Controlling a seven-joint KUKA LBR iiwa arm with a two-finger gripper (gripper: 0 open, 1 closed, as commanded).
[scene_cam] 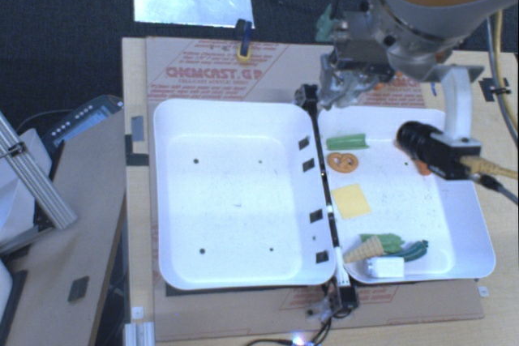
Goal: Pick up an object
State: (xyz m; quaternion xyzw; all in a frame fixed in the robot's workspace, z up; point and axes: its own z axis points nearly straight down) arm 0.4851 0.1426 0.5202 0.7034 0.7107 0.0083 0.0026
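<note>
Objects in right bin [478,251] (five counted), one pretzel [343,163] among them.

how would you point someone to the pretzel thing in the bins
Start at the right-hand white bin. In its upper left part, close to the divider between the two bins, a small pretzel lies flat between a green pod above it and a yellow square below. It is the only brown-orange, twisted loop shape with holes in it.

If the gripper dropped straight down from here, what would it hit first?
Probably the far rim of the right bin, near the divider; depth is unclear. The gripper sits beyond the green piece.
</note>
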